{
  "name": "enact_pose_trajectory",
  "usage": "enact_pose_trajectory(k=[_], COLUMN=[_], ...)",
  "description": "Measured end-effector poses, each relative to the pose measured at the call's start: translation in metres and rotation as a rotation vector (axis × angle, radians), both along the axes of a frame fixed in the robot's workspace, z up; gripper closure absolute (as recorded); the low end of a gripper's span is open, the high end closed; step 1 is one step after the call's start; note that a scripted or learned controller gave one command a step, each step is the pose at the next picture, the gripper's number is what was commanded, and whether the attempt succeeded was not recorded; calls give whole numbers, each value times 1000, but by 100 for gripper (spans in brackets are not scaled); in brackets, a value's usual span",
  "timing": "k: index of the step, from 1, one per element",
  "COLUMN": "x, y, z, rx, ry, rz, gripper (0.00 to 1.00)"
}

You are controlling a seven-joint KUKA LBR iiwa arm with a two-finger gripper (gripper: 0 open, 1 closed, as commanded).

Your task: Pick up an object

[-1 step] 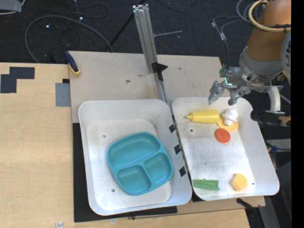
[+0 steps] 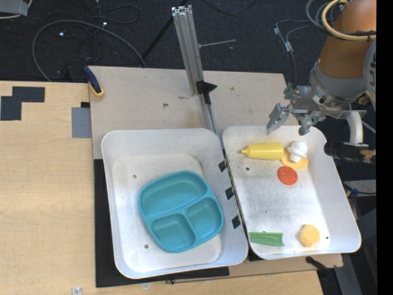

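Mustard bottle (image 2: pixel 265 151) in right bin (image 2: pixel 334 183) — spread, empty fingers (image 2: pixel 274 119) above, white-capped piece (image 2: pixel 298 150) touching it.

This is a robotics lab, a test cell rather than any home or kitchen: the bench (image 2: pixel 43 165) is bare pale board with taped grey and dark patches, and behind it loose black cables (image 2: pixel 92 17) trail over a dark floor. An extruded aluminium post (image 2: pixel 187 48) stands bolted at the back of the bench, and a grey industrial arm (image 2: pixel 347 48) with an orange band leans in from the right. The two white bins (image 2: pixel 123 146) hold toy stand-ins, such as a plastic yellow bottle (image 2: pixel 265 151) and a teal divided tray (image 2: pixel 179 210).
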State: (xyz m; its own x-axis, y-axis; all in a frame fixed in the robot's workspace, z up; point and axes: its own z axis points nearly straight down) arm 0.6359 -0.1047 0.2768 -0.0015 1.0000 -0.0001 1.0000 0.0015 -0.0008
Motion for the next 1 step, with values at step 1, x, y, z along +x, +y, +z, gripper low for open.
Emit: enact_pose_trajectory(k=[1], x=[-4], y=[-4], z=[-45], rx=[0], ry=[6], rz=[-1], gripper=[0])
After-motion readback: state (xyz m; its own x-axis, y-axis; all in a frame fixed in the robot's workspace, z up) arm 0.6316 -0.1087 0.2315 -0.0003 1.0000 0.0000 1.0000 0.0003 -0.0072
